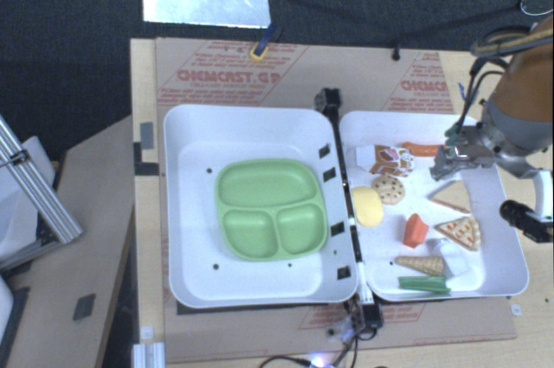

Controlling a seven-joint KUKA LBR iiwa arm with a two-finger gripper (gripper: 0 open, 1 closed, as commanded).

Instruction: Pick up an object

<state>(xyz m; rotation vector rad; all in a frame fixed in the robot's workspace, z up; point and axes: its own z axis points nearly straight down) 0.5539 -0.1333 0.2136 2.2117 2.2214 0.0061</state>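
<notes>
My gripper [449, 164] hangs over the back right part of the right bin [511, 271], reaching in from the right. Just in front of it lies a tan sandwich wedge [452, 199]; an orange carrot [421, 148] lies to its left. Other toy foods lie in this bin: a frosted pastry [392, 158], a cookie [389, 189], a yellow lemon [367, 207], a red pepper piece [415, 229], a pizza slice [460, 232], an ice-cream cone [420, 264] and a green bean [424, 283]. I see nothing held in the gripper.
The left bin [186, 184] holds a green divided plate [270, 209]. A black clip strip [339, 184] runs between the two bins. A black part of the arm [525, 219] overhangs the right bin's right rim.
</notes>
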